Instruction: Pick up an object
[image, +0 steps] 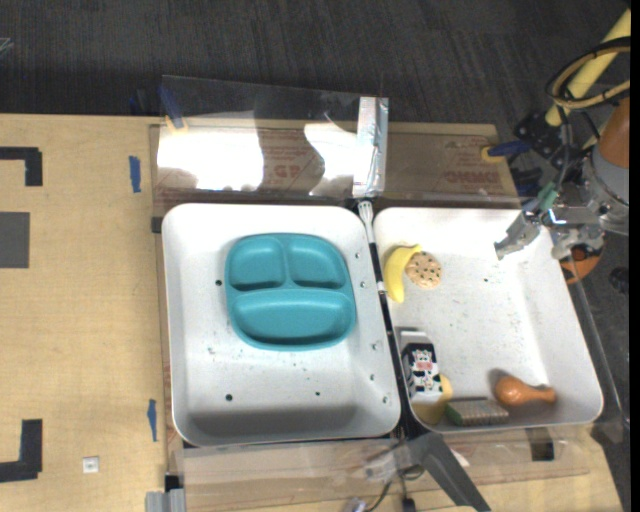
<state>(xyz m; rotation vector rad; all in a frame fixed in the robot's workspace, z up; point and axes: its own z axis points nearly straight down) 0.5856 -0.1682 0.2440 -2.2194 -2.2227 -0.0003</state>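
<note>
Camera view, working left to right with the central rim where the two bins meet (378, 300) as your landmark.

Left of that rim: the left white bin (200, 390) holds a teal plastic divided plate (290, 288), flat, roughly centred, apart from the walls.

Just right of the rim, in the right white bin (500, 320): a yellow banana (397, 270) lies near the rim with a round speckled cookie (425, 270) touching its right side. Further down the rim, a small black-and-white printed carton (422, 368) sits against it. Below that, at the near wall, a flat dark-green rectangular piece (477, 411), and right of it an orange-brown drumstick-shaped toy (520, 392). These cluster along the walls, likely slid there down the sloped sides.

Far right of the rim: the grey two-finger gripper (520, 235) hangs over the bin's far right corner, apart from every object. You cannot tell from this view how wide its claw stands; nothing shows between it.

Judgement: the pick has not begun. Any item is a candidate; the drumstick looks least crowded.
</note>
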